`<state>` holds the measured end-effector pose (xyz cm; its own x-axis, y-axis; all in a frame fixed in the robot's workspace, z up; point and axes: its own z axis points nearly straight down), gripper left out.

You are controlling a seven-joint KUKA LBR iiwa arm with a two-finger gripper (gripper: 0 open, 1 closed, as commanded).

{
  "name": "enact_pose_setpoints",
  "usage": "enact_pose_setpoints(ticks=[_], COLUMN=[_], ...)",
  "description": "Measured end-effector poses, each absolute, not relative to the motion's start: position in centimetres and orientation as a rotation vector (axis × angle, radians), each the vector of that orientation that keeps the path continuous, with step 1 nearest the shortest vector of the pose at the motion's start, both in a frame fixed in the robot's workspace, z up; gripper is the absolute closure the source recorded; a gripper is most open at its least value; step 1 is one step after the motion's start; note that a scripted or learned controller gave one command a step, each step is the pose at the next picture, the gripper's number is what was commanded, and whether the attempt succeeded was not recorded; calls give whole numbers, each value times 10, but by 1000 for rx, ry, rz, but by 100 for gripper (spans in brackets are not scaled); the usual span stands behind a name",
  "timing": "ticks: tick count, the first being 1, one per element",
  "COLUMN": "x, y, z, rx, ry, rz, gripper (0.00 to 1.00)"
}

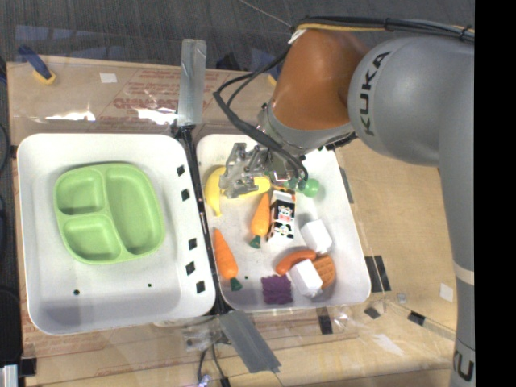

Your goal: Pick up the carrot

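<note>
Loomed over the upper right of the frame: the grey KUKA arm (411, 95) with its orange wrist band, reaching leftward and down. Below it, on the tan paper-covered counter (105, 87), two shallow white plastic bins side by side; the left bin (40, 297) carrying a light green three-compartment tray (109, 212), the right bin (343, 208) crowded with toy food. Hung low over the right bin's upper left part, above a yellow banana-shaped toy (213, 190): the metal pincer (242, 172), nothing seen between its fingers, their spread impossible to tell from this angle.

Two orange toy carrots present. One carrot (260, 214) lay tilted at the bin's centre, just right of and below the pincer, beside a black-and-white carton (282, 216). A second carrot (225, 256) lay along the bin's left wall, lower down.

Judged risks: closing on the banana instead, given its spot directly beneath; nudging the carton during a descent on the central carrot; fingers fouling the wall if sent for the lower carrot.
</note>
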<state>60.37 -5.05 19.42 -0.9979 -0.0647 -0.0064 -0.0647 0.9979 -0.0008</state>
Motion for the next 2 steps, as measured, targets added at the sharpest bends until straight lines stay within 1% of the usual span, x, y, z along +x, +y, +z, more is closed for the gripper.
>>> enact_pose_setpoints(ticks=[1,2], x=[645,640], y=[-19,-95], z=[193,179], rx=[-193,-389], ry=[3133,3118], rz=[0,-2], gripper=[100,100])
